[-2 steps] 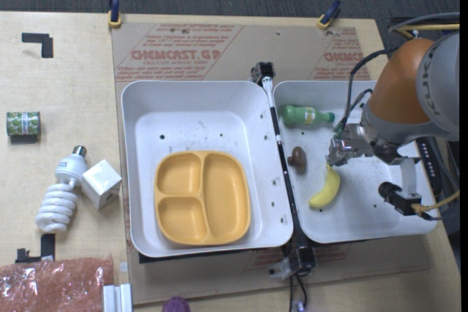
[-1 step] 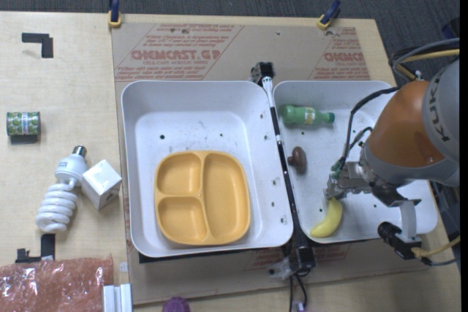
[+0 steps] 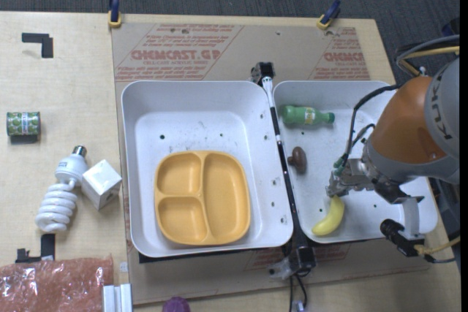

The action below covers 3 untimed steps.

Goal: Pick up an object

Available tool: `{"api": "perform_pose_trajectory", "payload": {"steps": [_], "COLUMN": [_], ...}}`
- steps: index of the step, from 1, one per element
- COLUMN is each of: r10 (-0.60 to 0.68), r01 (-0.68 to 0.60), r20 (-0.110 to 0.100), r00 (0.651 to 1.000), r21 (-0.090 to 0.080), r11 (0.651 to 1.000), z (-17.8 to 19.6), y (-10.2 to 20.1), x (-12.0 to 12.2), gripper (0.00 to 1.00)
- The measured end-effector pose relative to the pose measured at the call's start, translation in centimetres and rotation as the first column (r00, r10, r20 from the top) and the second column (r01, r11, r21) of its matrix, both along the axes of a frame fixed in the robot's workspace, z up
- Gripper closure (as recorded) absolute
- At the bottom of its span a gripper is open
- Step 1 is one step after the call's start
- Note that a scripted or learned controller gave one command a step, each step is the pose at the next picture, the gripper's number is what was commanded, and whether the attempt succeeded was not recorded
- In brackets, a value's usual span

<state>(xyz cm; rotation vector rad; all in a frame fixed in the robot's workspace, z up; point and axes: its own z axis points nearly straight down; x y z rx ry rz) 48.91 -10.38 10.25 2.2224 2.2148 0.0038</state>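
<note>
Banana [image 3: 329, 218], curved smooth yellow, in glossy white right bin [image 3: 365, 95], just under gripper [image 3: 338, 186] of unreadable state

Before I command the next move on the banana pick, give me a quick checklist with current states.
1. End effector over the right white bin: ok.
2. End effector at the top end of the yellow banana: ok.
3. Banana between the fingers: cannot tell.
4. Small brown object apart from the banana: ok.
5. Green plastic bottle lying far from the end effector: ok.
</note>
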Motion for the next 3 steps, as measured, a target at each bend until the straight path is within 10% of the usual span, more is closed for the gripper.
{"api": "perform_pose_trajectory", "payload": {"steps": [1,2,3], "r10": [0.005,0.006,0.003], "r01": [-0.005,-0.006,-0.003], "r20": [-0.003,-0.003,-0.005], "r00": [1.0,1.0,1.0], "r21": [0.0,0.0,0.001], "r11": [1.0,1.0,1.0], "z": [9.0,9.0,0.4], "y": [4.2,4.2,-1.0], "x": [5.3,5.3,4.9], "gripper": [1.0,0.0,0.0]}}
